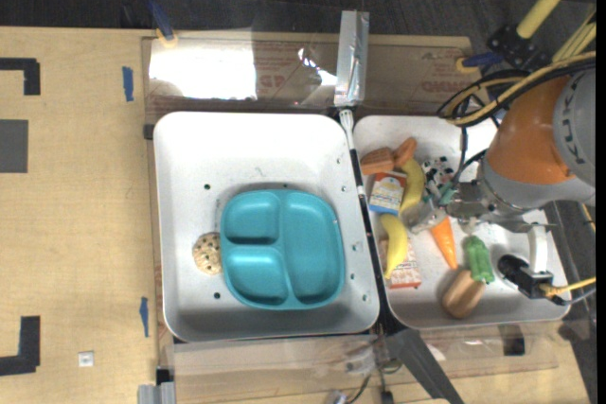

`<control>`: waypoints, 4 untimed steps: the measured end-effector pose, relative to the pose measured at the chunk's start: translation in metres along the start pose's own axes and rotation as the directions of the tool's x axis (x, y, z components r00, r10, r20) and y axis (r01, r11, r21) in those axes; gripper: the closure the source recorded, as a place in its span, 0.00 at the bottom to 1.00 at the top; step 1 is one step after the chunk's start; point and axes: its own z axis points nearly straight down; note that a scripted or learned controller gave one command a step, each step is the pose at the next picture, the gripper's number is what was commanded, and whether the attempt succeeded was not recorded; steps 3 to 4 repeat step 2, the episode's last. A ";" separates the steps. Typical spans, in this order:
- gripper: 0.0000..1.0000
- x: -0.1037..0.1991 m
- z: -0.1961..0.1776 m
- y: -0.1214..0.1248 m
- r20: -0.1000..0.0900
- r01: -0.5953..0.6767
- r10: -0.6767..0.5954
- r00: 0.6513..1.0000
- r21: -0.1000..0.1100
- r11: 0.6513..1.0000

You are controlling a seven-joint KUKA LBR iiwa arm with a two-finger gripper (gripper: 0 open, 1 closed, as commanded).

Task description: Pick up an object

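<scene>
Pincer (437, 196) sits low in right bin (544, 312) among 2 bananas (413, 186), carton (386, 194) and carrot (444, 241). Grip state: cannot tell. Nothing visibly lifted; judged pick not yet done, grasp and lift remain.

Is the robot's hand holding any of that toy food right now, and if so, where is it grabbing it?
It cannot be told. The hand is down in the right bin among the toy food, close to the carrot, but no item is visibly gripped.
</scene>
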 end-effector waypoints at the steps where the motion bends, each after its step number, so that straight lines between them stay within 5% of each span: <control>1: 1.00 0.000 -0.011 0.002 0.002 -0.001 0.001 1.000 -0.006 1.000; 2: 1.00 0.088 -0.099 0.046 -0.002 -0.170 0.170 0.985 0.001 0.985; 4: 1.00 0.088 -0.099 0.046 -0.002 -0.170 0.170 0.985 0.001 0.985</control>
